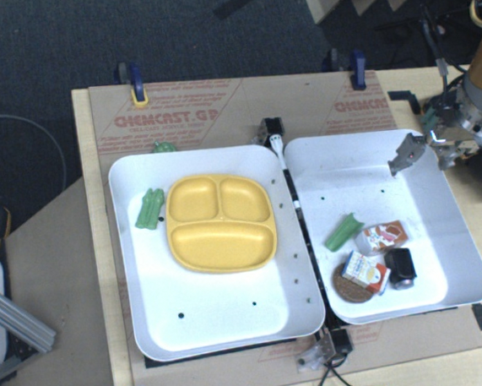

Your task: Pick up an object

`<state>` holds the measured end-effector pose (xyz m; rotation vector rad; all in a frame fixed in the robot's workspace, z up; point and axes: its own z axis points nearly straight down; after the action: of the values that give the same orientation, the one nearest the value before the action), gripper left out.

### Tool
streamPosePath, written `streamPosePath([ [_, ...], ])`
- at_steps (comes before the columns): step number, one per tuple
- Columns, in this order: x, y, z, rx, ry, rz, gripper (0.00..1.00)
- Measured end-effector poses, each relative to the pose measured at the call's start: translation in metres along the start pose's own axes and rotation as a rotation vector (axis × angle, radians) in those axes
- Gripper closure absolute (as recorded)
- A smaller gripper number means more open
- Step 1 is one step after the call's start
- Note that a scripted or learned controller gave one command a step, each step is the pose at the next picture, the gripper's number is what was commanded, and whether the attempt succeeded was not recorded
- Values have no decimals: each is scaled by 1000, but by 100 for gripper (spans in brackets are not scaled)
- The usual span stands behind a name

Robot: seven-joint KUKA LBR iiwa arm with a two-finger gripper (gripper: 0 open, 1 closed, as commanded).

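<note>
Even, bright overhead light falls on the two white bins (228, 325), which verge on washed out but keep their detail. Shadows are soft and short, hugging the yellow tray (221, 222) at its lower rim. The picture is slightly soft throughout, with dim, grainy dark floor above the worktop (216, 105).

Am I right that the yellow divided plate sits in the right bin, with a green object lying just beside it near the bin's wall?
Not quite: the camera view shows the yellow divided plate in the left bin, not the right bin. The rest holds: a green object lies just beside it, near that bin's wall.
</note>
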<state>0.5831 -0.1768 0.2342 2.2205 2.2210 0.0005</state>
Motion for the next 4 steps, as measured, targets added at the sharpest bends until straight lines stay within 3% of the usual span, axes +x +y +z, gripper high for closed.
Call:
streamPosePath([
  [1,0,1,-11,-4,-2,-1,100],
  [2,58,-24,-78,-8,0,-6,100],
  [3,172,-60,3,12,7,-11,100],
  [4,244,-91,-85,-8,6,-11,100],
])
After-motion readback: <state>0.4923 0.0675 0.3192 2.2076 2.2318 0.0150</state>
